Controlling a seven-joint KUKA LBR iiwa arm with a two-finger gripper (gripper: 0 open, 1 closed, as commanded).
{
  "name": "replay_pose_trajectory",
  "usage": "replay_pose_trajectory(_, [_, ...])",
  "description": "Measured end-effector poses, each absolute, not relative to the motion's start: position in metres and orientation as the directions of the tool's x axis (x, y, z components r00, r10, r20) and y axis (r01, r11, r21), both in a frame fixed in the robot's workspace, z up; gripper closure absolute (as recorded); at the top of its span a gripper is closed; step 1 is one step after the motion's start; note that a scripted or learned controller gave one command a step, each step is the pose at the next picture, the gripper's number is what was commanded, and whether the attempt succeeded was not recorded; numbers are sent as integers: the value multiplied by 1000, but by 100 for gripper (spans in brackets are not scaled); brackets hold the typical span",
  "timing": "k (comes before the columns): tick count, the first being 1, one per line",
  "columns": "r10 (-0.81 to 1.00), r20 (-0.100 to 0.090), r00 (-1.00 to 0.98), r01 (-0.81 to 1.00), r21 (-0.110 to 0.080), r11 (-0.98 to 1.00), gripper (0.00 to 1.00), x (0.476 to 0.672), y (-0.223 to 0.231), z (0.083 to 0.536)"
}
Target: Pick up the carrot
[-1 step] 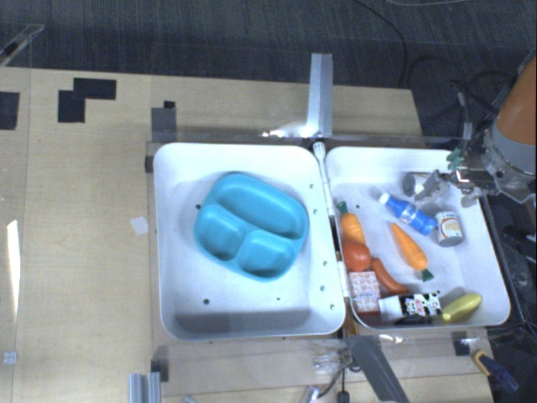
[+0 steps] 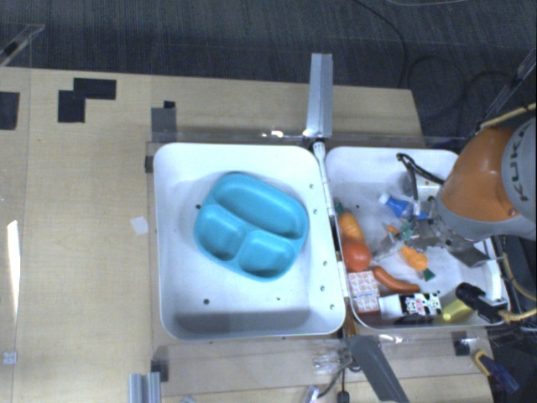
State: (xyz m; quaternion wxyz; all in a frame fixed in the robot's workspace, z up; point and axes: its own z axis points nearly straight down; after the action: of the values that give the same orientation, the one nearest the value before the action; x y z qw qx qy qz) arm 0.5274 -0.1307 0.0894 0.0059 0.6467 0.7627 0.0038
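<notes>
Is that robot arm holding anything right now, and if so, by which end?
It cannot be told. The tool sits low over the carrot in the right bin, but the arm hides any grip.

You view the worktop from one fixed overhead camera, angled down at a slant, framing both white bins side by side; the arm enters from the right.

Both bins are white. The 3-compartment plate is sky blue. The carrot is orange with a green tip, beside a red tomato and a red-and-white checked box. The arm is grey with an orange band.
</notes>
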Motion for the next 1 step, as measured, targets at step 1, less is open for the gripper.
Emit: replay_pose_trajectory(1, [986, -6, -166, 986, 22, 166, 100, 530, -129, 102])
